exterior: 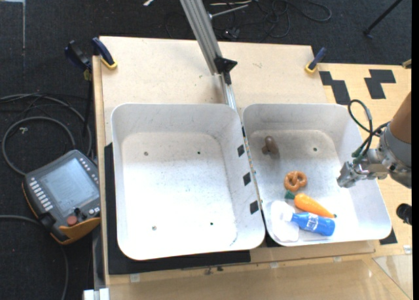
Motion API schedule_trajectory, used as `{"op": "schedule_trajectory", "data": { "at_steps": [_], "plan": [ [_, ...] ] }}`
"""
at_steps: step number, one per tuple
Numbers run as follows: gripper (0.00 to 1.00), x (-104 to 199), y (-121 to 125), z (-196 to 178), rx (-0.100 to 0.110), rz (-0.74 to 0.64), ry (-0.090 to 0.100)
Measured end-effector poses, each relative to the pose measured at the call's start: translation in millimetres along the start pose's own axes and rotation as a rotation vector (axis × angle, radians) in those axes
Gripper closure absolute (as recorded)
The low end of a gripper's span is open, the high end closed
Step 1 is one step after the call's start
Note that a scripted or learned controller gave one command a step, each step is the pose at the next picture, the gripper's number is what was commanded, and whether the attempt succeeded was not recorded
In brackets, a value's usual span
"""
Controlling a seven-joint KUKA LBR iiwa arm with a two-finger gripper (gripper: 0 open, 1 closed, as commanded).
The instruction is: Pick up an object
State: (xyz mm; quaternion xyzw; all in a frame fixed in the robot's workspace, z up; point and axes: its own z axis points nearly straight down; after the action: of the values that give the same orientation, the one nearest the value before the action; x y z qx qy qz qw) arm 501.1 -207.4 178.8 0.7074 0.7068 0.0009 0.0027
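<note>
The right bin (327,118) holds several small objects. A brown pretzel (295,179) lies near its middle. An orange carrot (313,205) rests just below it, and a blue bottle (314,224) lies on a white flat piece (281,221) at the front edge. A small brown figure (269,146) stands toward the back left. My gripper (347,175) hangs over the right side of this bin, to the right of the pretzel, with nothing visible in it.
The left bin (131,161) sits beside the right one. A slanted metal rail (200,20) crosses the bench behind the bins. A teach pendant (62,194) lies on the floor at the left. Yellow clamps (108,63) mark the bench corners.
</note>
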Motion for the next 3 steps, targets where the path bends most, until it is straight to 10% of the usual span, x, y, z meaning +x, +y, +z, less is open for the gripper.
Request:
{"op": "schedule_trajectory", "data": {
  "at_steps": [2,3],
  "plan": [
    [1.0,7.4,4.4,-111.2,-0.002,-0.005,-0.001],
    [1.0,68.5,5.1,-110.5,0.004,-0.01,0.004]
  ]
}}
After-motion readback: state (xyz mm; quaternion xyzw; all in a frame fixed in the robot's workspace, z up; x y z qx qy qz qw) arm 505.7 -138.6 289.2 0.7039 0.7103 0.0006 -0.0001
